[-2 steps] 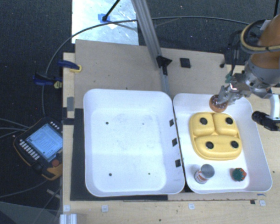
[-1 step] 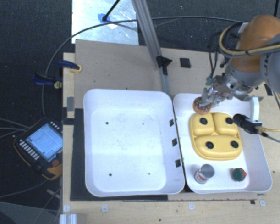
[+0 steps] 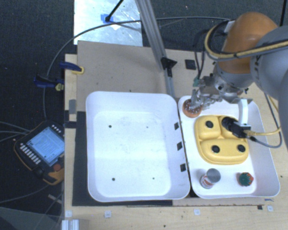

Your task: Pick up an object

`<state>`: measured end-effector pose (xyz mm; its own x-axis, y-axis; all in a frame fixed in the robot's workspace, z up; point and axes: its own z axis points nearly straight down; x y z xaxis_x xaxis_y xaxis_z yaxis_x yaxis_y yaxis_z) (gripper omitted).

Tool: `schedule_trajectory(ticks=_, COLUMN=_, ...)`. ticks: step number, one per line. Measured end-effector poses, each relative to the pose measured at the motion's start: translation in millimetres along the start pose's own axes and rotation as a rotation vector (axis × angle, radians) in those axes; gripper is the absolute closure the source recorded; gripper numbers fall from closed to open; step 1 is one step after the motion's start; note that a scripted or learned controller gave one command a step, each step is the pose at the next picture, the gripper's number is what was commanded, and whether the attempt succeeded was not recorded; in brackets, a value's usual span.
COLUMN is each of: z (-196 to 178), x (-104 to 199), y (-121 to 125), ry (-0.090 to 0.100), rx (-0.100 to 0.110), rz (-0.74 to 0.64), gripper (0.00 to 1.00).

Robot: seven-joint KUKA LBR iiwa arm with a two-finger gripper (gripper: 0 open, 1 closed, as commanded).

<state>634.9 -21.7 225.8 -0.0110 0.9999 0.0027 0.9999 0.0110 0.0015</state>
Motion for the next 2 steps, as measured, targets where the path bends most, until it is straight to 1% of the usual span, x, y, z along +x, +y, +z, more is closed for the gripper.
schedule_trajectory(ticks=1, z=-9.1, x=53.1, y=-6.0, ry=0.0, rx=-0.001, rz=0.0, gripper=1.0)
schedule_trajectory(ticks=2, z=-0.8, x=95.8, y=-25.9, ry=-0.001, rx=0.003, rz=0.002, gripper=1.0)
